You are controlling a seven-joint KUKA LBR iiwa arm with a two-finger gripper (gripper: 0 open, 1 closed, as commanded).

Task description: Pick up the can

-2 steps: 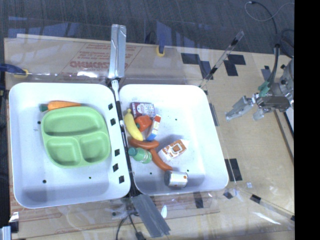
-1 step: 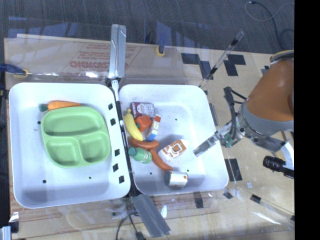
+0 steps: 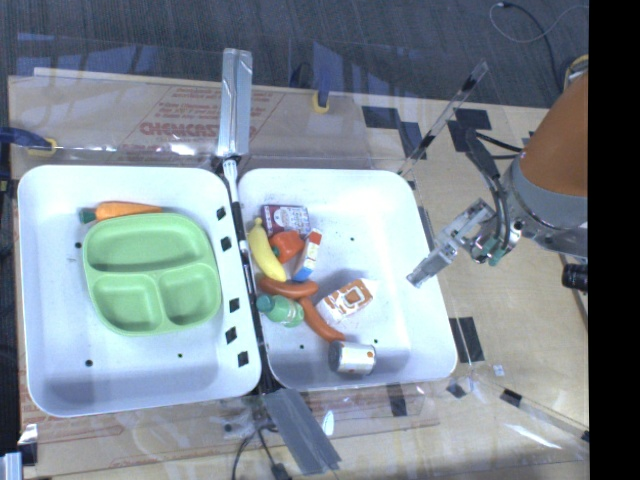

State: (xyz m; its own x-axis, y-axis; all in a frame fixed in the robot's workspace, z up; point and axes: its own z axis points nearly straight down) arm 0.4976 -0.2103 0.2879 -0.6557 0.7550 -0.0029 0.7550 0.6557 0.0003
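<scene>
The small silver metal can (image 3: 354,358) lies on its side at the near edge of the right-hand shallow white bin (image 3: 395,198), close to that bin's front wall and apart from most of the clutter. Just behind it curves a long orange-red sausage-shaped toy (image 3: 312,306), with a small orange-and-white printed carton (image 3: 347,300) beside that, and a green bottle (image 3: 281,311) to the left against the divider. Farther back sit a yellow banana (image 3: 263,251), a red rounded piece (image 3: 287,245) and a dark red packet (image 3: 284,216).

The two-finger gripper (image 3: 428,268) hangs at the right rim of that bin, above and to the right of the can and well apart from it, holding nothing; whether it is spread or closed cannot be told at this angle.

The likely trouble is the can's posture: being round and lying down, it could roll away from a closing pinch or be squeezed out. Its closeness to the front wall may also crowd one side of the approach, and a descent aimed slightly too far back could catch the sausage toy or the carton instead.

In the left bin, a green three-compartment tray (image 3: 150,273) and an orange carrot (image 3: 125,209) lie clear of all this.
</scene>
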